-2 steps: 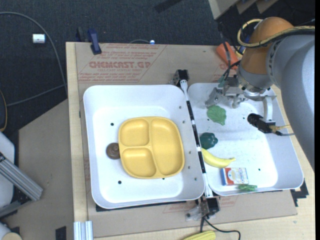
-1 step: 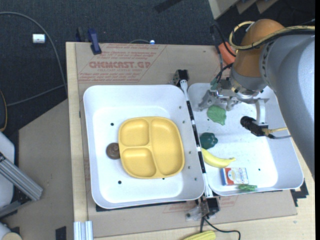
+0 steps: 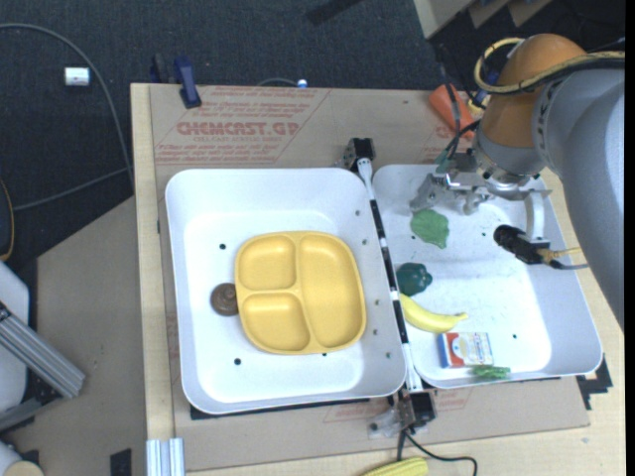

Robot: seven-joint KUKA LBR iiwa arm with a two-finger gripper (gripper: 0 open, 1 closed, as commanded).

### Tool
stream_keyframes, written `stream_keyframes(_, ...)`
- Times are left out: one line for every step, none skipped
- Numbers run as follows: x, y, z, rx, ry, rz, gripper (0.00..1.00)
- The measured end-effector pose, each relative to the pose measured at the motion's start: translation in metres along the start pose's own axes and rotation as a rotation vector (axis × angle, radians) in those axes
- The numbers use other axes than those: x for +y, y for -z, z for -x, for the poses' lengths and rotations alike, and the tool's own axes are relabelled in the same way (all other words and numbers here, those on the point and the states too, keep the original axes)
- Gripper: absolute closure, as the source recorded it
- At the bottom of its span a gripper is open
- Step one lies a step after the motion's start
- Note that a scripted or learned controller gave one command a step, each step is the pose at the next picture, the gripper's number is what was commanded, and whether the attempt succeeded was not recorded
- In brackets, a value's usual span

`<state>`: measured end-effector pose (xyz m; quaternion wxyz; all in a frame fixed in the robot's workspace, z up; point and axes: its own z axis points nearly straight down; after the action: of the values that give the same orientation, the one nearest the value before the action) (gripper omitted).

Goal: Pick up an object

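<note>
My gripper [image 3: 449, 200] hangs over the far part of the right bin [image 3: 526, 310], open, with nothing between its fingers. Just in front of it and slightly left lies a light green leafy object [image 3: 431, 227]. Nearer the bin's left wall sits a dark green rounded object [image 3: 413, 279], and a yellow banana [image 3: 430, 315] lies in front of that. A small red, white and blue box [image 3: 464, 348] rests near the front edge with a small green piece [image 3: 489, 372] beside it.
The left bin [image 3: 198, 206] holds a yellow divided plate [image 3: 298, 292] and a brown round object [image 3: 224, 298] at the plate's left side. The grey arm [image 3: 585, 117] with its orange band covers the right bin's far right corner.
</note>
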<state>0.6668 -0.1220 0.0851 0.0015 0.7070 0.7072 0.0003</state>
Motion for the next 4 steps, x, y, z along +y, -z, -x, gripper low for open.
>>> stream_keyframes(0.0,0.0,-0.027,0.002,0.001,-0.003,0.0)
stream_keyframes(-0.043,0.0,-0.03,0.002,-0.001,-0.004,0.0)
stream_keyframes(0.0,0.0,0.012,0.0,0.0,-0.001,0.0)
stream_keyframes(-0.029,0.0,-0.018,0.002,0.001,-0.004,0.0)
